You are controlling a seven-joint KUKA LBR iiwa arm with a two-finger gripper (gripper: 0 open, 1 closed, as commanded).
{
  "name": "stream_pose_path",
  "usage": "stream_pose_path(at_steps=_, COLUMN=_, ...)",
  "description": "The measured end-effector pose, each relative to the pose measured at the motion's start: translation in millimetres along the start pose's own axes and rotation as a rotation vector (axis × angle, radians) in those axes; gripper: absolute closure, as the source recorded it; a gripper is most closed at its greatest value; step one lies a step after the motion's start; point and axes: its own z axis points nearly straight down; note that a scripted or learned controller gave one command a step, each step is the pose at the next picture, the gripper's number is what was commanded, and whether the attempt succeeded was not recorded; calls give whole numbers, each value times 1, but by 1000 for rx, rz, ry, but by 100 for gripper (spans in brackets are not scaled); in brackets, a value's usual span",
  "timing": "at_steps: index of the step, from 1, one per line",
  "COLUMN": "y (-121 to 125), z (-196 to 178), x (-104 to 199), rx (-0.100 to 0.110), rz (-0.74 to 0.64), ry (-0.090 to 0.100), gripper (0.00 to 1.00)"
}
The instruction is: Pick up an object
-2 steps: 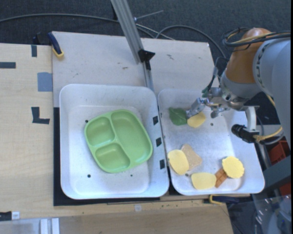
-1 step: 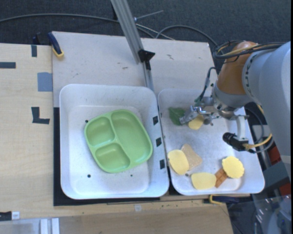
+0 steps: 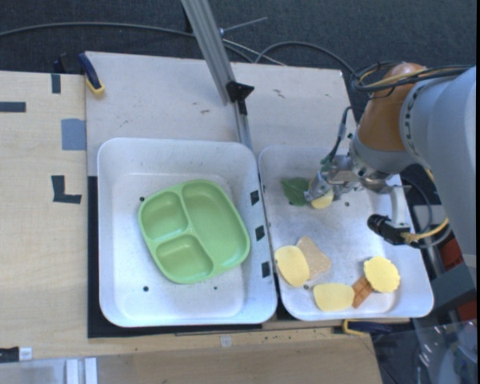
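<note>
The arm reaches in from the right, its gripper (image 3: 323, 189) low over the far part of the right bin (image 3: 422, 294). Whether it is open or closed I cannot tell. Right at its tip sits a small pale yellow piece (image 3: 323, 202), touching a green leaf-like piece (image 3: 295, 190) that stretches away to the left — its long axis runs roughly across the bin. Nearer me lie three yellow rounds (image 3: 292, 265) and a tan slice (image 3: 314, 255), well apart from the gripper. In the left bin (image 3: 116, 214) rests a green divided tray (image 3: 194, 230), set at a slant.
</note>
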Motion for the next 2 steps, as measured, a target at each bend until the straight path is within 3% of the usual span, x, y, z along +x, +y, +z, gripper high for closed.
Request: stream_pose_path(at_steps=2, y=2, z=-125, x=-9, rx=-6, rz=3, ry=-2, gripper=100)
